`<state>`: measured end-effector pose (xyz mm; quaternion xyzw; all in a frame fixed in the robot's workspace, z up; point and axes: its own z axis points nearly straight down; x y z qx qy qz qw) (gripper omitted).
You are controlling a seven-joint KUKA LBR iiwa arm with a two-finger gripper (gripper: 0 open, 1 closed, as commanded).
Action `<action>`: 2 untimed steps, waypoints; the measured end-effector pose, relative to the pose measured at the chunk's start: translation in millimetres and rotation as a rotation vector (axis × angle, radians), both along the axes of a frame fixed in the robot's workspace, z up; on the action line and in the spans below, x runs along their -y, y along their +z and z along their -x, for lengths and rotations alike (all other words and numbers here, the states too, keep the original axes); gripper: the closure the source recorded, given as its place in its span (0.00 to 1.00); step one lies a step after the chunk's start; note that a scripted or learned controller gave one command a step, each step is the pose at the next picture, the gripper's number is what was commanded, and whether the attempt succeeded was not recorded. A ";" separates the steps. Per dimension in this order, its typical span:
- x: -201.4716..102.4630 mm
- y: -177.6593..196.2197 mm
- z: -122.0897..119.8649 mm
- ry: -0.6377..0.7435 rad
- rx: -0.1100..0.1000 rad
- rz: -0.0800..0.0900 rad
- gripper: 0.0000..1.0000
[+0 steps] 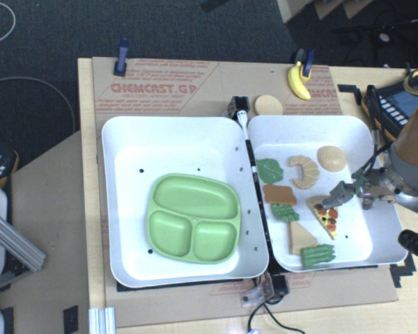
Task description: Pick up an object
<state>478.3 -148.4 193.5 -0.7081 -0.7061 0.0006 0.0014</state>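
Step in hand: I was at the approach stage of the pick, by my judgement; nothing was between my fingers and nothing was lifted.
My end effector [332, 202]: it reached in from the right over the right bin [359, 134], low above the toy food, its dark tip just beside the pizza slice [327, 218].
Finger state: I could not tell how far apart the fingers stood; the tip showed as a dark blur at this angle.
Likeliest target: the pizza slice, lying flat on the bin floor directly under and slightly forward of my tip.
Close neighbours: a croissant [306, 170] and a round bun [331, 158] lay behind it; a brown toast slice [279, 195] and a green leafy piece [285, 212] lay to its left; a tan wedge [301, 236] and a green ridged vegetable [316, 255] lay nearer the front rim.
Further off: a dark green leaf [269, 170] sat by the divider between the bins.
Left bin [125, 186]: it held a green divided plate [193, 216], well apart from my work.
On the bench [167, 85]: a banana [299, 82] and a round tan disc [268, 105] lay beyond the bins.
Next move calls for: centring over the pizza slice, descending to the floor, and closing on its thin edges without dragging the tan wedge along.
Risk: a flat piece gives little to grip, so I judged a slip likely.
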 end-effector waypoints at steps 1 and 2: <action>-40.8 -111.6 -10.9 0.006 0.005 0.000 0.00; -37.4 -95.2 -13.1 0.002 0.015 0.005 1.00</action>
